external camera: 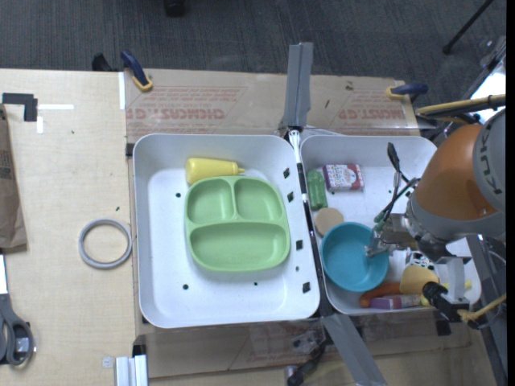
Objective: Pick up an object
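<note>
My gripper (378, 246) is low in the right bin (366, 145), at the right rim of a blue bowl (350, 260). The orange-banded wrist rises behind it to the right. Around the bowl lie a tan round disc (328, 220), a green packet (315, 190) and a pink box (344, 176). A yellow cup-like piece (418, 279), an orange carrot-like piece (376, 298) and a pink tube (400, 301) lie along the bin's near edge. A thin black utensil (393, 164) leans at the back right.
The left bin (153, 240) bears a green divided plate (237, 222) with a yellow squeeze bottle (212, 168) behind it. A grey metal bar (298, 87) stands behind the divider between the bins. On the bench to the left lie a tape ring (105, 242) and scissors (14, 340).
</note>
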You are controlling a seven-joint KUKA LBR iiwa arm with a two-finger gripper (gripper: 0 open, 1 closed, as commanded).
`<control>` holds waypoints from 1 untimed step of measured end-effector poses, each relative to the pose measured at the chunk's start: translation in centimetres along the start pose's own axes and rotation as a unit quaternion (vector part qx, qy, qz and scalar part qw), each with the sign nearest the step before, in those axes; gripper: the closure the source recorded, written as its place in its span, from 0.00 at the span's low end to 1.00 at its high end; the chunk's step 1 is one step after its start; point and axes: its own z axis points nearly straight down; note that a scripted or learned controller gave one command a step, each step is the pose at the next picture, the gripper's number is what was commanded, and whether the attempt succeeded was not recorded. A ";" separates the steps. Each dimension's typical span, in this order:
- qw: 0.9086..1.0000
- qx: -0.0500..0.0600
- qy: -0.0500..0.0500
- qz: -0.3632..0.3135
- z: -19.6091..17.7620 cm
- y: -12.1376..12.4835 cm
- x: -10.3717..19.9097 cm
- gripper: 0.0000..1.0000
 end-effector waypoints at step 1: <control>0.993 -0.003 0.001 -0.121 -14.0 4.4 4.8 1.00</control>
